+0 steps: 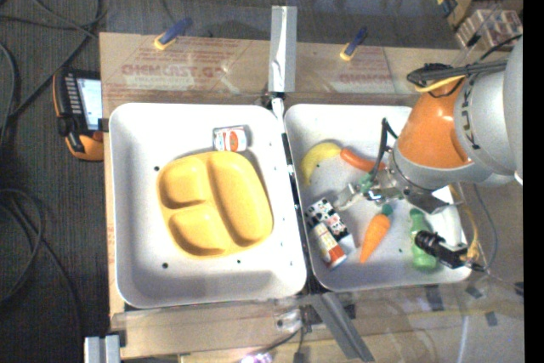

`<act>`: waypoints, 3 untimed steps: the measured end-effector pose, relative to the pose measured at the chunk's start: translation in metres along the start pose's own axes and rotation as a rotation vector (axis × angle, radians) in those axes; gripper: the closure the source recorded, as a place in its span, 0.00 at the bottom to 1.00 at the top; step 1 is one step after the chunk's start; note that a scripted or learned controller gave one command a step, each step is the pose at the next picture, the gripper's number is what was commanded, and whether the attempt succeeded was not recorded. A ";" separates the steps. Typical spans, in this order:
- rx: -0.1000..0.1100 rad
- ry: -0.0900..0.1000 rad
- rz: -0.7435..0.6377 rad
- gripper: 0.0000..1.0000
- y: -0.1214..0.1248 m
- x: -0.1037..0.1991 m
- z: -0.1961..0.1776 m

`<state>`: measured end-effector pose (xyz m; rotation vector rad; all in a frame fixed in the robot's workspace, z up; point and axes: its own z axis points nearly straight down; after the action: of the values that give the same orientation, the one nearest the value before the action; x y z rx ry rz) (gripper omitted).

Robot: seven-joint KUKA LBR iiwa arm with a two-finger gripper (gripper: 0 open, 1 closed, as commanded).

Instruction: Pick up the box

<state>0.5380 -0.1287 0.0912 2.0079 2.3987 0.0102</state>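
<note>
While hand [361, 190] hovers, box [328, 227] lies seemingly just left.

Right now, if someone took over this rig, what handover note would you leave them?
End effector: low in the right bin, among the items; its grip state is unreadable from here.
Box: lies by that bin's left wall, apart from the end effector, beside the carrot. A yellow tray and small can sit in the left bin.
Done: nothing lifted.
Left: grasp and raise the box.

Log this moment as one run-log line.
hand: over right bin | box: lying in right bin, not held | carrot: beside box | left bin: yellow tray
</note>
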 end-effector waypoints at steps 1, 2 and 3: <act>0.000 -0.001 0.068 0.00 0.055 -0.054 0.002; 0.014 0.004 -0.119 0.00 0.047 -0.032 -0.035; 0.004 0.001 -0.014 0.00 0.078 -0.010 0.002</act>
<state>0.6161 -0.1246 0.0905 1.9938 2.4149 0.0056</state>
